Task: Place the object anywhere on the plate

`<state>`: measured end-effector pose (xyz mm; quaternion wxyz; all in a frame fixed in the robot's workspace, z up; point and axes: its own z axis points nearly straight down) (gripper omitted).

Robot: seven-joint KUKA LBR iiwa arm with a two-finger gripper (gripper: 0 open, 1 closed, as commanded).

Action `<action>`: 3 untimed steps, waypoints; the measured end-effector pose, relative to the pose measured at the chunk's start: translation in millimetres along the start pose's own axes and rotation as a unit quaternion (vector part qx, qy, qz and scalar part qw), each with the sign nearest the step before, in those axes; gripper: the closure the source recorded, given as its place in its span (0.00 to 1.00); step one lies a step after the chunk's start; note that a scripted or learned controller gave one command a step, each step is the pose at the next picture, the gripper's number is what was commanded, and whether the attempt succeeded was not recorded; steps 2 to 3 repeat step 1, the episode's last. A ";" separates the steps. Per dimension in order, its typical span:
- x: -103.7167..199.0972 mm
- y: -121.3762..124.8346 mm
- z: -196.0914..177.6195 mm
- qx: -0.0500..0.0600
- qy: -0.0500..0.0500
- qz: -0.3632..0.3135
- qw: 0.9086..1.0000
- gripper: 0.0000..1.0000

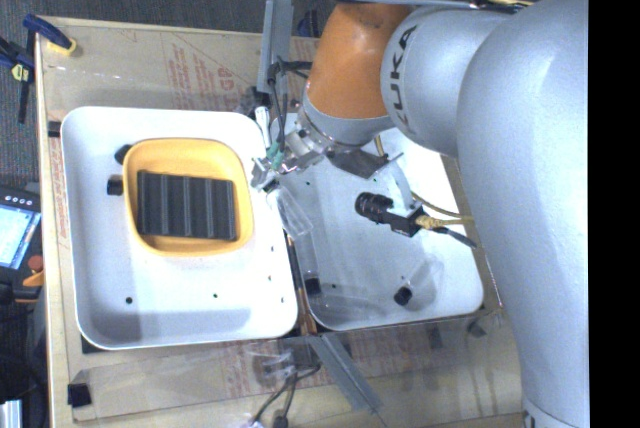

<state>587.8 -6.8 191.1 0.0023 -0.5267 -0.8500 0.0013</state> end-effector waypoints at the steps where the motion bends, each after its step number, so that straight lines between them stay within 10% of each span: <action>1: -0.3 -0.1 -0.1 0.000 0.000 0.000 1.000 0.00; 3: -0.3 -0.1 -0.1 0.000 0.000 0.000 1.000 0.00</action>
